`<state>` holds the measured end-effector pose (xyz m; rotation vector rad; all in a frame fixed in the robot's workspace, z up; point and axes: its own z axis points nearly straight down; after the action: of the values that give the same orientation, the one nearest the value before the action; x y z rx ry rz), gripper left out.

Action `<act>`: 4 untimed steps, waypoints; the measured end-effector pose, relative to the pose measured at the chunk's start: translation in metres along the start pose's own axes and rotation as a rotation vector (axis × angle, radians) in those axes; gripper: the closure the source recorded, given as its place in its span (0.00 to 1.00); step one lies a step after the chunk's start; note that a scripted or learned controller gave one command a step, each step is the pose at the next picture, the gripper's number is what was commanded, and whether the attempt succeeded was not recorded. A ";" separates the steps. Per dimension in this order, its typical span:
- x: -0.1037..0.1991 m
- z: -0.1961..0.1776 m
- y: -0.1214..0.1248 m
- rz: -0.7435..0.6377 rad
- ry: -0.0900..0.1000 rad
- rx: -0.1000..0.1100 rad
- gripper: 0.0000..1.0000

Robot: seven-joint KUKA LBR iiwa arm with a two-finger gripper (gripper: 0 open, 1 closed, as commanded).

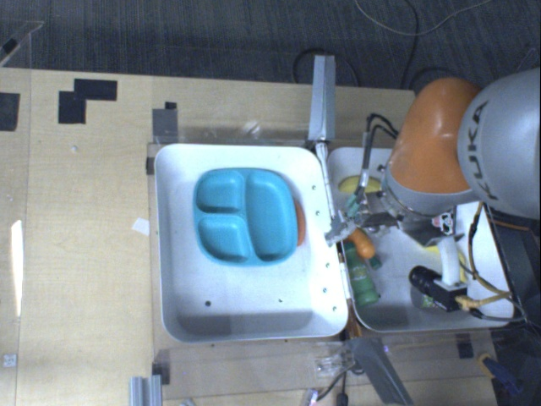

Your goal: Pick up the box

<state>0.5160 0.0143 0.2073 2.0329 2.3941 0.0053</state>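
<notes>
Looming grey arm (473, 159) hides most of the right bin (397, 315), fingers' state untellable; blue tray (245, 214) fills the left bin (245, 311).

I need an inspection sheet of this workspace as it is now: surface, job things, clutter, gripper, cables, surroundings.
Surface: wooden bench bearing left bin and right bin.
Job's things: box not identifiable; the arm covers much of the right bin.
Clutter: blue divided tray in left bin; green bottle, orange piece, yellow item in right bin.
Gripper: hidden under the arm; state unclear.
Cables: black cable on floor; wires on arm.
Surroundings: dark carpet.
</notes>
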 end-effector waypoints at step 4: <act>0.048 0.025 -0.020 0.056 -0.001 0.001 0.00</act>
<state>0.4886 0.0585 0.1823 2.0988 2.3368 0.0032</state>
